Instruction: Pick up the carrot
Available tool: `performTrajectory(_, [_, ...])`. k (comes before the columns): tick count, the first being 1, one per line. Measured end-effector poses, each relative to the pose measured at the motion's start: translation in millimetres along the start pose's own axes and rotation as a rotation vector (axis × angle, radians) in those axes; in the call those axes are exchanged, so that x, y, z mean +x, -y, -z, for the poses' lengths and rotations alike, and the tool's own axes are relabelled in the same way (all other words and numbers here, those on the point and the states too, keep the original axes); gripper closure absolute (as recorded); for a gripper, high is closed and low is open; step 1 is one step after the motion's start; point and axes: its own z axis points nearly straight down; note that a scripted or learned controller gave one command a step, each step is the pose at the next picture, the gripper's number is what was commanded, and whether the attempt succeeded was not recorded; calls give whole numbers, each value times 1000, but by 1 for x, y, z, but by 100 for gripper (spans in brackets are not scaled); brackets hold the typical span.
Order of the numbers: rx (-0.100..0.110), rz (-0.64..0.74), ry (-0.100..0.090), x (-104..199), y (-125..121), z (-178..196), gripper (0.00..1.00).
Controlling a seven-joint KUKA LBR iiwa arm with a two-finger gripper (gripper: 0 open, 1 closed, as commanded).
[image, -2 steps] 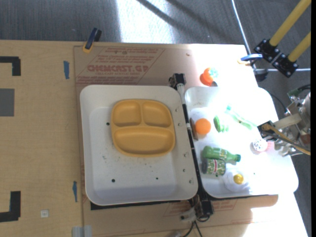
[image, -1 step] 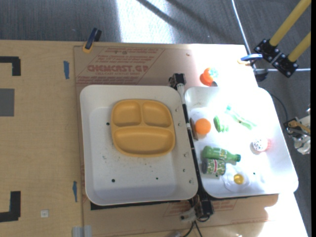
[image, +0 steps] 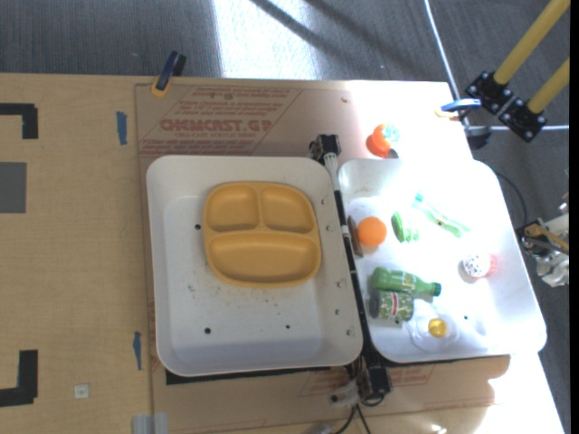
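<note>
Whether the gripper is open or closed cannot be told from here. The arm's side is the right of the frame, so the reach would likely run leftward and toward the top. What looks like the carrot (image: pixel 381 140), stubby and orange with a pale green tip pointing upper right, lies on the bench (image: pixel 398 107) just above the right bin (image: pixel 511 328), outside its rim.

1. The carrot (image: pixel 382 140) is small, with an orange body and a pale green top.
2. It lies on the bench just beyond the far edge of the right bin (image: pixel 507 328), outside both bins.
3. Its green end points right.
</note>
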Motion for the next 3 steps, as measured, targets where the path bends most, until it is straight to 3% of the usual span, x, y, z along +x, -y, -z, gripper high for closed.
performTrajectory(3, [0,1,0,0,0,-6,100])
